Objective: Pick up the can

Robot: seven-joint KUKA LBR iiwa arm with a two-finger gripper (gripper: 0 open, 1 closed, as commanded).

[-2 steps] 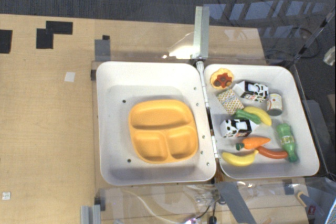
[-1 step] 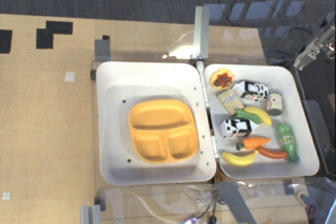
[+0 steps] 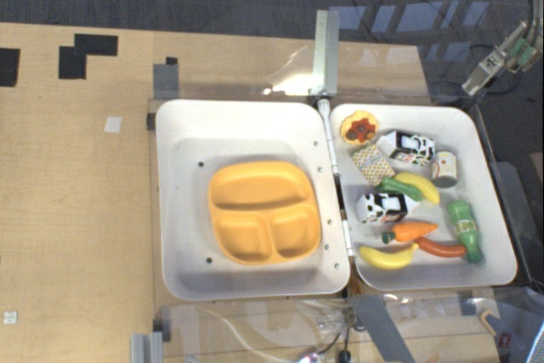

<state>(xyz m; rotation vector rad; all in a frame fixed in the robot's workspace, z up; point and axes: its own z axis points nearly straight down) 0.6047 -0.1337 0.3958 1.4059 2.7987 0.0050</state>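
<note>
Gripper [image 3: 491, 70] sits at about two o'clock in the camera view, above the bench beyond the far right corner of the right bin [image 3: 489, 150], well apart from everything in it; whether it is released or clenched cannot be told, and nothing shows in it.

Inside that bin, the can [image 3: 444, 168] lies on its side toward three o'clock, a short grey-silver cylinder with its pale round end facing the camera. Touching it at its nine o'clock is a black-and-white cow-patterned carton [image 3: 409, 148]. At the can's seven o'clock lie a yellow banana [image 3: 422, 187] and a green vegetable [image 3: 399, 188], and at its six o'clock a green bottle [image 3: 464, 229]. Nearer the bin's front lie a carrot [image 3: 416, 229], a red pepper [image 3: 440, 248] and a second banana [image 3: 387, 256].

In the left bin [image 3: 178, 208] rests a yellow divided tray [image 3: 263, 210].
</note>
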